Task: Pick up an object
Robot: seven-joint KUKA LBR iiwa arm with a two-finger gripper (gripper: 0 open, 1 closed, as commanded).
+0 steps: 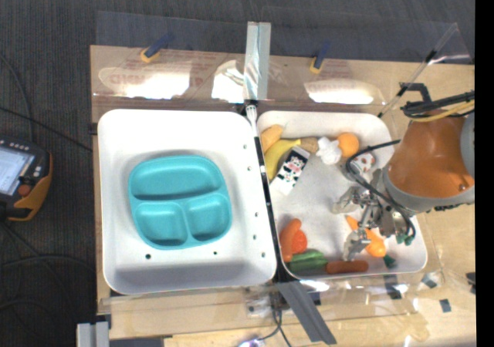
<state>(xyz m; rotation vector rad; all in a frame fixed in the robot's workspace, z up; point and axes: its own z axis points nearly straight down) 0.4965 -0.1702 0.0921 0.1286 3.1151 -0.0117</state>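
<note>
The small orange piece (375, 244) lies in the right bin (324, 199), near its right wall and toward the front, and my jaws (363, 230) hang right over it, touching or nearly so. From this slant I cannot tell whether my jaws are open or closed, nor whether the orange piece sits between them or just beneath.

Just in front of it, along the bin's front wall, lie a reddish-brown stick-shaped thing (346, 266) and a green vegetable (309, 261), with an orange-red carrot-like toy (292, 236) beside the green one.

Toward the back of the same bin a banana (272, 154) lies against the dividing wall, a black-and-white spotted item (292, 167) touching it, then a small white lump (329, 153) and an orange ball (349, 143) near the back wall.

My orange band (428, 160) hangs above the bin's right edge.

The left bin (154, 129) holds a teal divided tray (181, 199), sitting flat in the middle.

Both bins rest side by side on the tabletop (116, 68). A handheld controller (21, 176) lies on the dark floor, well apart to the left.
</note>
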